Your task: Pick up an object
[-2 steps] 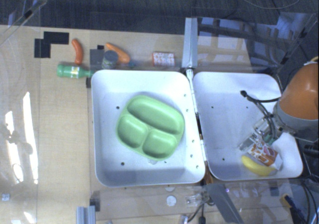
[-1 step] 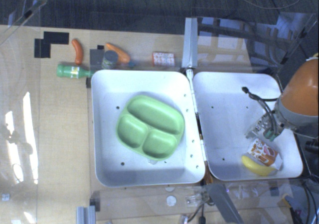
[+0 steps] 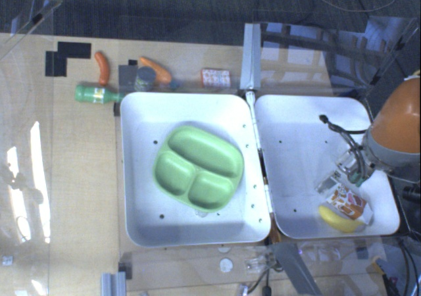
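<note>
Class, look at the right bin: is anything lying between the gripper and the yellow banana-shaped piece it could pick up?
Yes. A small orange-and-white packet lies beside and partly on the yellow banana, just below the gripper, in the right bin's near right corner. Nothing else is between them.

The arm is cut off by the frame's right edge, so just its orange band and a little grey show. Beneath it, the gripper is a small metallic blur; how its fingers stand cannot be told. It overlaps the upper edge of a printed packet, whose label is too small to read. The packet in turn covers part of a yellow, banana-like object. Well left of the arm, above the left bin, a small red-and-white box bears illegible print.
</note>
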